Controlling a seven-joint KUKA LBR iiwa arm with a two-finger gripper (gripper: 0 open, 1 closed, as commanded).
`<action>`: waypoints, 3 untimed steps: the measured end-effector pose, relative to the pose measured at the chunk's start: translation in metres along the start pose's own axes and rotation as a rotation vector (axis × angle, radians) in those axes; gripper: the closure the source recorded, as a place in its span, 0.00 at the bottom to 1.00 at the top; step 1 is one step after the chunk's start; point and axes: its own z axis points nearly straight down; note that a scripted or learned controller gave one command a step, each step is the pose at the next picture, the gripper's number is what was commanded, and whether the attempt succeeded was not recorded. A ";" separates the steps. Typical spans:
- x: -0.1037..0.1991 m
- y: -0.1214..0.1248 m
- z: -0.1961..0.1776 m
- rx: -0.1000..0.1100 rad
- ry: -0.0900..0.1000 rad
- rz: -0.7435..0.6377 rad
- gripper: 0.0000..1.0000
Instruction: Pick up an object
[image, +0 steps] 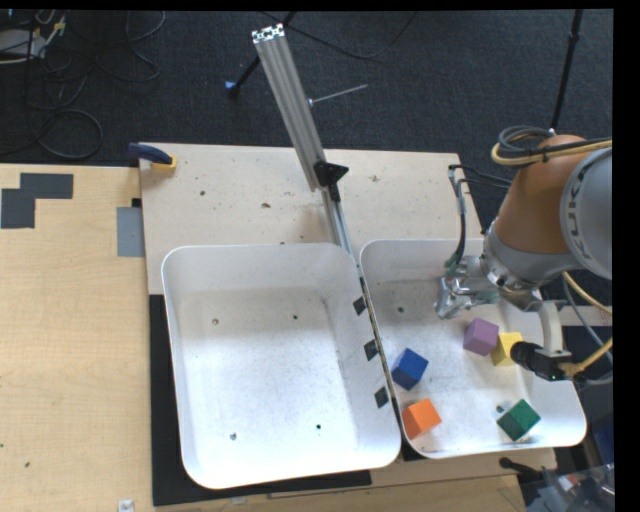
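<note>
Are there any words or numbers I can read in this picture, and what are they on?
There are none to read.
Checkered marker atop the slanted metal rail: a black and white pattern, no letters.
Black tabs along the divider between the two white bins: no writing can be made out.
Blue cube, orange cube, purple cube, yellow cube, green cube: plain faces.

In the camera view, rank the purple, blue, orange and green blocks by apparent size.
Largest to smallest as they look:
1. green block
2. blue block, orange block and purple block look much alike, so I won't rank them.
</note>
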 end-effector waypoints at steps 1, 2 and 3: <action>-0.001 0.001 -0.052 -0.001 -0.001 0.001 1.00; 0.043 -0.004 -0.062 0.005 0.002 -0.002 1.00; 0.089 -0.004 -0.065 0.006 0.002 -0.003 1.00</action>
